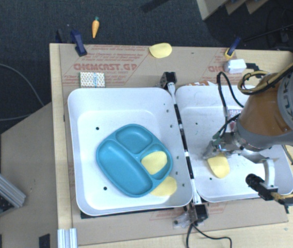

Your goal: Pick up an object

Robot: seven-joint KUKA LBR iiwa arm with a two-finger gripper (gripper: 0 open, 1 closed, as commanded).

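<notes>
yellow object [218,166] touches the pincer [214,150] mid right bin [203,190]; grip state unclear.

Arm [283,105]: one unit, grey rounded casing, part of a dark printed marking legible on the upper segment. Orange band [262,115]: broad, wrapped around the body above the wrist, glossy finish. Below it, a grey collar leading to metallic wrist hardware. Cables [228,94]: black leads looped along the housing. A black fitting [260,186] projects on a pale bracket.
</notes>
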